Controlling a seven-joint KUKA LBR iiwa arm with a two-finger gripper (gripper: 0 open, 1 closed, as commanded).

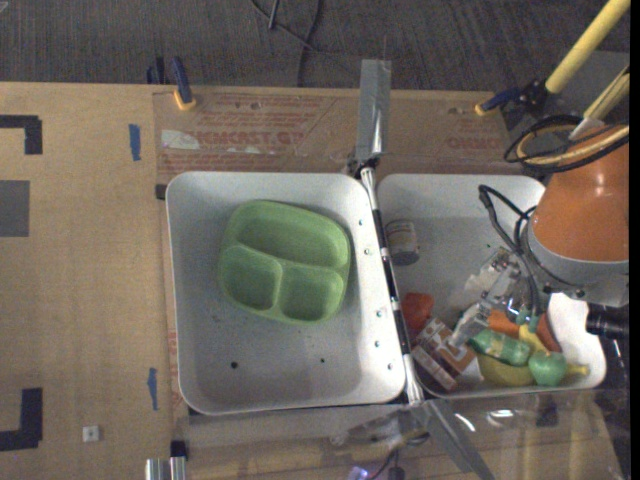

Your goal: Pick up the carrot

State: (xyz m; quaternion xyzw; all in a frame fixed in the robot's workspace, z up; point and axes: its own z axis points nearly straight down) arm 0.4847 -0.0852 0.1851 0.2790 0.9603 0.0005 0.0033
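Where clutter crowds, carrot (pixel 503 321) touches gripper (pixel 492 303).

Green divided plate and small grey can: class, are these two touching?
Apart. The camera view shows the green divided plate in the left bin and the small grey can in the right bin, with both bin rims between them.

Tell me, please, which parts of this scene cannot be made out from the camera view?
- End effector: blurred amid clutter under the arm; finger state unreadable.
- Carrot: just an orange sliver beside the end effector, partly covered by a green toy.
- Right bin: its right side is hidden by the arm.
- Small items by the bin divider: too small to identify.
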